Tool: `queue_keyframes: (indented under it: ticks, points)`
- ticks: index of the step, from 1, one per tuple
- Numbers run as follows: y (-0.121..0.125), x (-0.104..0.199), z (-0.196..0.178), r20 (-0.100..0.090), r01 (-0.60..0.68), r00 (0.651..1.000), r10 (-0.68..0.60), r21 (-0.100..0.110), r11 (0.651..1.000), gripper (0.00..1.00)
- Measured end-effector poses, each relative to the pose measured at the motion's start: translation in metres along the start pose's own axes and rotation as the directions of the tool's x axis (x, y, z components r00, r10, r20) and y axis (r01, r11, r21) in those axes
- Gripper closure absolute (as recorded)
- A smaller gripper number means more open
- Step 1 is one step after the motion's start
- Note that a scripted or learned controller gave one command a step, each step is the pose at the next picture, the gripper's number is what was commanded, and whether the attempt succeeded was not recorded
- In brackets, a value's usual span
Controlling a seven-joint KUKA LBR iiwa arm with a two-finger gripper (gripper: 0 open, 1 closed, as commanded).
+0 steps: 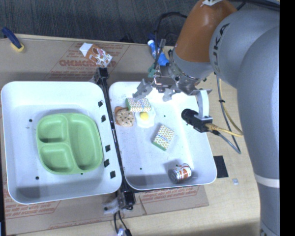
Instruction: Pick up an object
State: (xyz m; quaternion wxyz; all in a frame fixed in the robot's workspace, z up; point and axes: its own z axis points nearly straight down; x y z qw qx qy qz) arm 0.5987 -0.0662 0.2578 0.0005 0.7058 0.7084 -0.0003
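Right bin: cookie [124,117], two patterned blocks [139,104] [163,137], can [180,173] lying.

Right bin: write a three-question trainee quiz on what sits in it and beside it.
1. True or false: the green tray lies in the right bin.
2. Which item lies nearest the right bin's front edge? A) cookie B) can C) sponge
3. Fill in: the claw hangs over the ____ end of the right bin.

Key: 1 false, it lies in the left bin; 2 B; 3 far.
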Motion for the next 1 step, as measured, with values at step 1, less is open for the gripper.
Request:
queue_keyframes:
  ticks: [1]
  points:
    - [-0.0555, 0.0253, -0.0488, -0.001, 0.003, 1.000, -0.003, 0.001, 1.000, 0.00]
